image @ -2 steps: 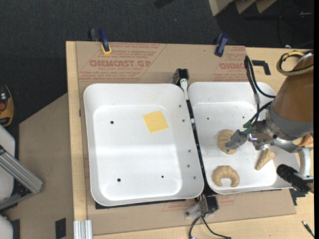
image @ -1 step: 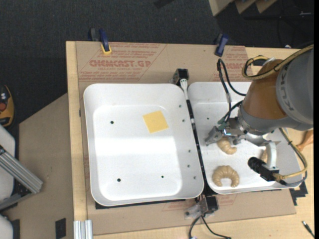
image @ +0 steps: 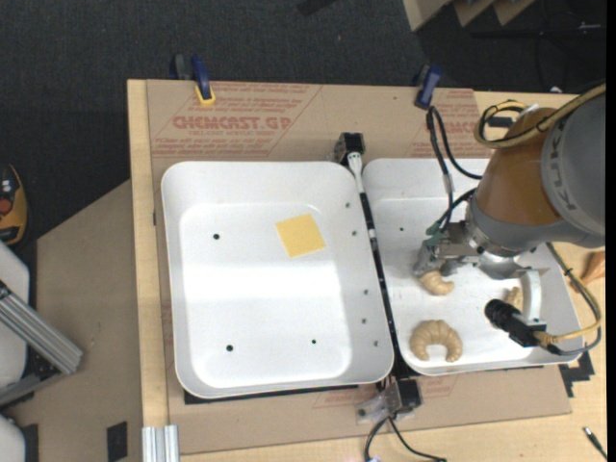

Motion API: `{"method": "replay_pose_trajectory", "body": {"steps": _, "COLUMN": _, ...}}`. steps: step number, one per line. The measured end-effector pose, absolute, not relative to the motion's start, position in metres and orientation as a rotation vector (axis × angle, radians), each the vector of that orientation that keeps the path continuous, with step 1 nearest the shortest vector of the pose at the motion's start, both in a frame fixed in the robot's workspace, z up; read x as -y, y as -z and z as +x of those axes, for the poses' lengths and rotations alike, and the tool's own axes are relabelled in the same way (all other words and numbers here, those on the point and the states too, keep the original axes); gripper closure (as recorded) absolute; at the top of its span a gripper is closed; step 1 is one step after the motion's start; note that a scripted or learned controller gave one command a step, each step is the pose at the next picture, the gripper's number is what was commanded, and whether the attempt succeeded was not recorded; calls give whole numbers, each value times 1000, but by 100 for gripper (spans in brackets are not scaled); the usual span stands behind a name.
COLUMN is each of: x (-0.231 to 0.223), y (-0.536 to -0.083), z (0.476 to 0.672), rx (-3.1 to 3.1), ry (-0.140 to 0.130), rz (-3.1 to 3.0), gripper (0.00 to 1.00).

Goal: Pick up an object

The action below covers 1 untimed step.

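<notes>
We see counter (image: 154,258) with left bin (image: 192,287) holding yellow square (image: 300,235). Right bin (image: 404,186): big croissant (image: 437,340) untouched near front. Gripper (image: 438,263) low, touching small croissant (image: 437,283); can't tell jaws' state. Judge: approach done; grasp unconfirmed, lift left.

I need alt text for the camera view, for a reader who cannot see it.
A grey-and-orange robot arm lowers its tool over a small croissant in the right white bin; a larger croissant lies nearer. The left bin holds a yellow square.
</notes>
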<state>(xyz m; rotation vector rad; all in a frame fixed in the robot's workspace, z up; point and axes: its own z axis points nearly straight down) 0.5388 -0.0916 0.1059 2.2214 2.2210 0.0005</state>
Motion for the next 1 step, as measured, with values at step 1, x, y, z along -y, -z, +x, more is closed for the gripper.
{"method": "replay_pose_trajectory", "body": {"steps": 1, "x": 27, "y": -191, "z": 601, "rx": -2225, "ry": -16, "rz": 2205, "gripper": 100}}
